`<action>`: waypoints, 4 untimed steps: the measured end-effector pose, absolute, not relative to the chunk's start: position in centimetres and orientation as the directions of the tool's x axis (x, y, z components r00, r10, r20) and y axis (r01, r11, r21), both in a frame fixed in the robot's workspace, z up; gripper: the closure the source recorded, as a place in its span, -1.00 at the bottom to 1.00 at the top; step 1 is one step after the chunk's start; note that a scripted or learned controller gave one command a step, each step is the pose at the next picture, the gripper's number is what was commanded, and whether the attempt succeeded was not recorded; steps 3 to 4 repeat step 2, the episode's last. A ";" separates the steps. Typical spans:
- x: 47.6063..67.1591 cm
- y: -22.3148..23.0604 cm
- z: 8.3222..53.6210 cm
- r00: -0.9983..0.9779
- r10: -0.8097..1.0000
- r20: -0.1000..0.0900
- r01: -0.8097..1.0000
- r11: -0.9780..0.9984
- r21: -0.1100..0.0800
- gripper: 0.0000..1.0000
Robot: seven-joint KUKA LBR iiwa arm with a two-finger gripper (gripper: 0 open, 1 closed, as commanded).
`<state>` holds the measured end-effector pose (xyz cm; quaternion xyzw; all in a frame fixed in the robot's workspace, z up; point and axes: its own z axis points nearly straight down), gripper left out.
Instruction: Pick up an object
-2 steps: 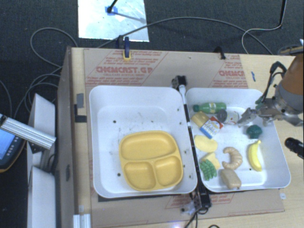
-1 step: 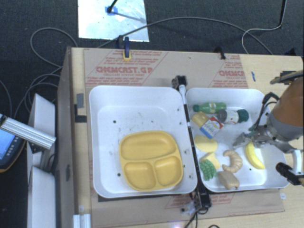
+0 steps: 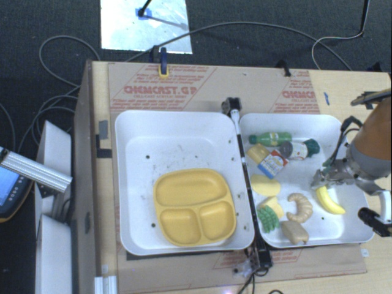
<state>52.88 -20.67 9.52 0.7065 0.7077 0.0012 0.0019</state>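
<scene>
Gripper beside banana, lying diagonal.

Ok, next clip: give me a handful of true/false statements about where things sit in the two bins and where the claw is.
1. The yellow divided tray lies in the left bin. True.
2. The banana lies in the left bin. False: it lies in the right bin, near the claw.
3. The green bottle lies near the right bin's far wall. True.
4. The claw hangs over the left bin. False: it is over the right bin, just above the banana.
5. The croissant rests on the yellow tray. False: it lies in the right bin.
</scene>
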 end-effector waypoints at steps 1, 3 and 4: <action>59.2 -16.1 16.1 -0.004 1.000 0.000 1.000 0.004 0.005 1.00; 59.7 -8.1 22.8 -0.006 1.000 0.001 1.000 0.006 0.005 1.00; 59.7 -8.1 22.8 -0.006 1.000 0.001 1.000 0.006 0.005 1.00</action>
